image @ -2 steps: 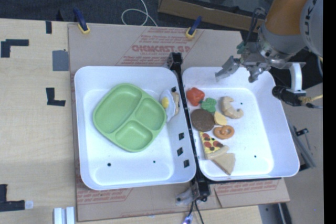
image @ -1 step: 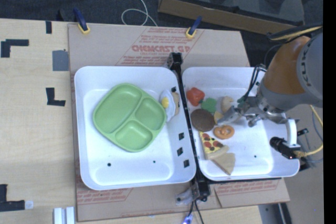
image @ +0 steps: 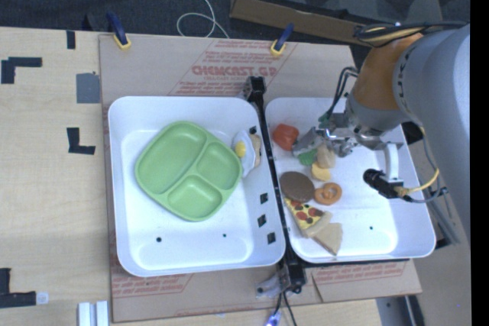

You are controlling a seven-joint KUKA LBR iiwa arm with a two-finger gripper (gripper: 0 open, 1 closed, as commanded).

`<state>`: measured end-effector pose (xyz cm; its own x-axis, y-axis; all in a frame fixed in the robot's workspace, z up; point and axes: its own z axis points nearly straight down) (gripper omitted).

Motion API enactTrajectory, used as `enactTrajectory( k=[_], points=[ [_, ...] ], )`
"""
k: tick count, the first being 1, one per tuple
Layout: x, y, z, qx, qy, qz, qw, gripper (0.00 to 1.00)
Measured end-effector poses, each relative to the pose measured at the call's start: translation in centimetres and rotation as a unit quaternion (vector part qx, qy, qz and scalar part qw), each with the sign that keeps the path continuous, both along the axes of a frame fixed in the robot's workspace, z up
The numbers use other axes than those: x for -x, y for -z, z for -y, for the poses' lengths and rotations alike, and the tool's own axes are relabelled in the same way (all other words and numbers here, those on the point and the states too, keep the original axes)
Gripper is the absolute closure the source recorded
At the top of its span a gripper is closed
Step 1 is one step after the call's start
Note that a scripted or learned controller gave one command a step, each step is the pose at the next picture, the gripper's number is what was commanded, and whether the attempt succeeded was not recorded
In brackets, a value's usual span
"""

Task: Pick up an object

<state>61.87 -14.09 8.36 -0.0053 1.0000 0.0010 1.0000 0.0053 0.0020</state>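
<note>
The right bin (image: 397,234) holds several toy foods: a red tomato (image: 285,136), a small green piece (image: 306,158), a beige piece (image: 325,159), a brown patty (image: 296,185), an orange slice (image: 328,193), a pizza slice (image: 307,214) and a bread wedge (image: 328,238). My gripper (image: 327,143) is low in this bin, just right of the tomato and directly over the green and beige pieces. Its body hides whether anything is held.
A green divided plate (image: 188,169) lies in the left bin (image: 122,187), with a white and yellow toy (image: 244,146) by its right edge. A black divider (image: 267,164) separates the bins. The arm's black cable fitting (image: 380,181) hangs over the right bin.
</note>
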Motion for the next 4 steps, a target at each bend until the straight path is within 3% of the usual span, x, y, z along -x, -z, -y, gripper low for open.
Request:
enactTrajectory(
  k=[1,2,3,4],
  points=[
    [0.2,-0.8,0.2,0.0011,0.001,-0.001,1.0000,1.00],
    [0.2,-0.8,0.2,0.0011,0.001,-0.001,1.0000,0.00],
    [4.5,0.1,-4.6,0.0011,0.001,-0.002,1.0000,0.00],
    [4.5,-0.7,-4.4,0.0012,0.002,-0.004,1.0000,1.00]
  ],
)
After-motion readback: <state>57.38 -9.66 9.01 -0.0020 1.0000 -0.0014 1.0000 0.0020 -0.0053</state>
